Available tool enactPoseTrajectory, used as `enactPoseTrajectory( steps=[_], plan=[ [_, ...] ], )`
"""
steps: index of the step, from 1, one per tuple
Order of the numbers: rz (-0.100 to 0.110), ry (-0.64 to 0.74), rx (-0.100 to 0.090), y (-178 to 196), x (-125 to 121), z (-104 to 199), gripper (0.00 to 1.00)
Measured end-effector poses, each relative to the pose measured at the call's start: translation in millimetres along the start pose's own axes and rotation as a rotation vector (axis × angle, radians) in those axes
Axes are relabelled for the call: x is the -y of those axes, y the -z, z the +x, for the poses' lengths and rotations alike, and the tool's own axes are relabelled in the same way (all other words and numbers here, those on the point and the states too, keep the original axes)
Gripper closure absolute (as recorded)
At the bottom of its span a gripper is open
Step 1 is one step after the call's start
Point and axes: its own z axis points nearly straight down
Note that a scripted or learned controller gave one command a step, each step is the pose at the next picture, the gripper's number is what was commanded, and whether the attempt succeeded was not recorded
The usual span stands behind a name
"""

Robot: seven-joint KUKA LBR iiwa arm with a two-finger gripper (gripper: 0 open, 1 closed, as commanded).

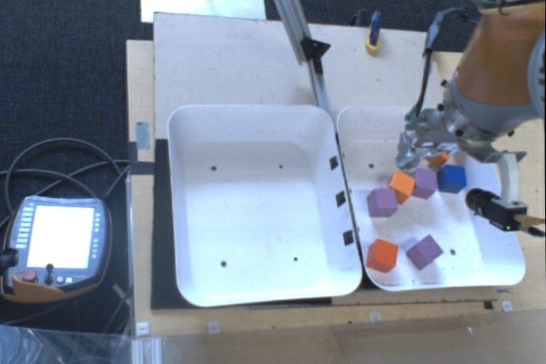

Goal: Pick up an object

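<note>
Camera view showed me the gripper (415, 151) low in the right bin (503, 268); whether it was clenched I could not tell. An orange cube (403, 183) lay just beside it, at 7 o'clock.

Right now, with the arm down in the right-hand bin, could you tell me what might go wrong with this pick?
1. The hand sits over a tight cluster: an orange foam cube, a purple foam cube and a blue foam cube lie close together, so it may catch two or push them apart.
2. The cluster lies near the right white bin's back wall, so a nudged cube could wedge there.
</note>
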Motion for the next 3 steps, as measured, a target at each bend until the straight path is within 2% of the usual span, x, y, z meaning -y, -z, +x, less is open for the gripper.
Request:
enactPoseTrajectory(
  steps=[2, 3],
  plan=[
    [0.003, -0.001, 0.000, -37.7, -21.7, 100.6, 1.00],
    [0.002, -0.001, 0.000, -40.4, -19.1, 145.2, 1.00]
  ],
)
